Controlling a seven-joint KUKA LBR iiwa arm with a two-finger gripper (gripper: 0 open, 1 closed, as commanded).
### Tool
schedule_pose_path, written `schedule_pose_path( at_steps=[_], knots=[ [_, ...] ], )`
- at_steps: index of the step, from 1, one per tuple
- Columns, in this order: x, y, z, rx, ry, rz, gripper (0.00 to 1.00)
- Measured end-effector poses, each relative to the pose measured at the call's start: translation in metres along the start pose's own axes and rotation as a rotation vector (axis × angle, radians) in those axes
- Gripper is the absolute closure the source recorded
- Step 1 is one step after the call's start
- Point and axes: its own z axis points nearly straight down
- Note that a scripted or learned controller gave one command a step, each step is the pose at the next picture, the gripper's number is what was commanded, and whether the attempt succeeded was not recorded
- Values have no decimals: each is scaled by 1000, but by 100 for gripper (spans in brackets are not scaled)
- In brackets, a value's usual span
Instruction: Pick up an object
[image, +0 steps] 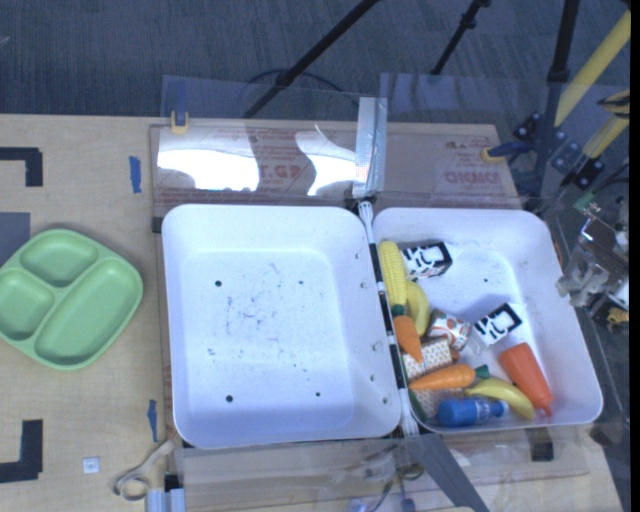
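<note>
A pale wooden bench (90, 420) carries two shallow white bins side by side, over a grey floor crossed by dark stand legs. The gripper (600, 265) sits at the far right, just outside the right bin (520, 235) and above none of its contents. It is a blurred grey cluster there, and whether it is spread or pressed together I cannot tell.

Nearest it inside that bin lie an orange cone-shaped carrot (525, 375) and a black-and-white box (497, 323). A second such box (428, 258) lies near the back. Along the bin's left wall run a corn cob (393, 272), a banana (418, 305) and a carrot (407, 337). Toward the front, another carrot (442, 378), a second banana (505, 395) and a blue bottle (468, 410) are piled close together.

The left bin (180, 230) touches the right one along their shared rim. Well apart, at the bench's left, rests a green divided plate (65, 295).
</note>
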Motion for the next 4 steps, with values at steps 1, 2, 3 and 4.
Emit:
schedule_pose_path(
  at_steps=[1, 2, 3, 4],
  knots=[
    [20, -54, -100, -2, 0, -307, 100],
    [65, 3, -118, -2, 0, -364, 100],
    [135, 5, -120, -1, 0, -50, 100],
    [106, -9, -179, -2, 1, -160, 100]
  ],
)
